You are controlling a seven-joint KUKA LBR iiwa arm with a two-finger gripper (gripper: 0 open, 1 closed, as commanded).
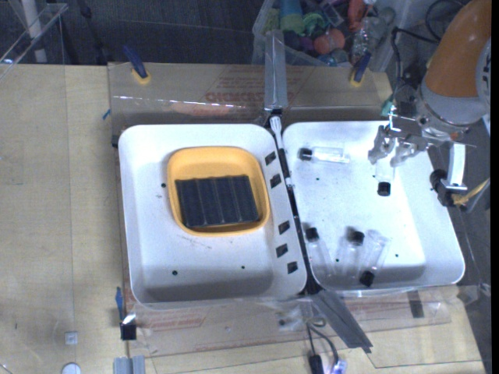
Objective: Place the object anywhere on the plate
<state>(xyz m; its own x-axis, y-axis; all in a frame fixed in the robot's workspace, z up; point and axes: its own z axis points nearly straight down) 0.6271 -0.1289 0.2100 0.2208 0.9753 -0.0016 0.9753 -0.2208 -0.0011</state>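
A yellow plate (178, 167) with a dark ribbed insert (217, 201) lies in the left bin (148, 271). Several clear vials with black caps lie in the right bin (437, 248): one (327, 153) near the back, others (370, 255) clustered at the front. My gripper (389, 151) hangs over the back right part of the right bin. A small black cap (383, 187) sits just below it; whether it lies on the bin floor or belongs to a vial in the gripper is unclear.
A raised divider with black clips (281, 209) separates the two bins. A clear box of colourful toys (327, 14) stands behind the bins. The arm's orange band (460, 45) looms at the right.
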